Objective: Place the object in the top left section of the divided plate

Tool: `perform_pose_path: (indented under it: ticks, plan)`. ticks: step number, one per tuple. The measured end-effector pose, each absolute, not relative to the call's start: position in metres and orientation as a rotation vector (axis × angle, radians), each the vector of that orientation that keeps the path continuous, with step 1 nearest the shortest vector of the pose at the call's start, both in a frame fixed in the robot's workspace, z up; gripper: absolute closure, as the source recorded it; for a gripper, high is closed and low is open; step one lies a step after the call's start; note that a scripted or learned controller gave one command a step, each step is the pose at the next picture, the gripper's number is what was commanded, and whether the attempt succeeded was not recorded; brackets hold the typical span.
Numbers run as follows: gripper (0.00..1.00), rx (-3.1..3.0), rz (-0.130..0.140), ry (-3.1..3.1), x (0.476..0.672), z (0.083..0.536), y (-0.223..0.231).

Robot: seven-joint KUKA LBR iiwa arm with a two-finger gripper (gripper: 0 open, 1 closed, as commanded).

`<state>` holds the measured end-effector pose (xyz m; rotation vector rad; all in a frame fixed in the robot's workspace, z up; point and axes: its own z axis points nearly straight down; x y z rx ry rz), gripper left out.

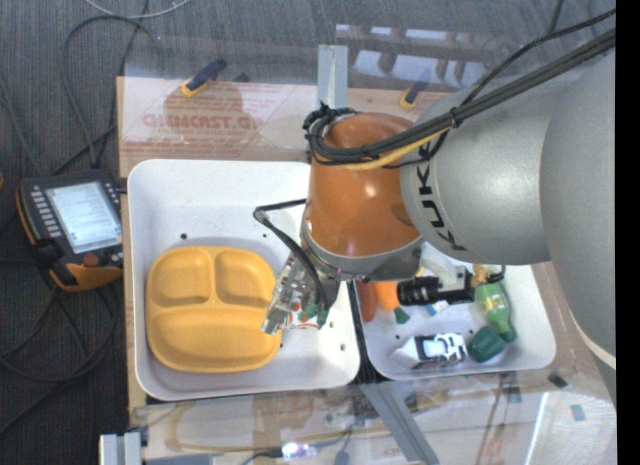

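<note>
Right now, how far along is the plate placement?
Done: the arm has reached the left bin, and the gripper sits at the right edge of the yellow divided plate. In hand: unclear; something small and green shows by the gripper, too blurred to call held. Left: the plate's top left section looks bare, so nothing is placed.
</note>
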<state>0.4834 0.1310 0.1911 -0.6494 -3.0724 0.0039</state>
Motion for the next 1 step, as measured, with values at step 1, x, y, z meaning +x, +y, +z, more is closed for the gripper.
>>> perform_pose_path:
  ticks: [1]
  plan:
    - [1.0,-0.508,0.004,-3.1,0.4837,0.2137,0.1577]
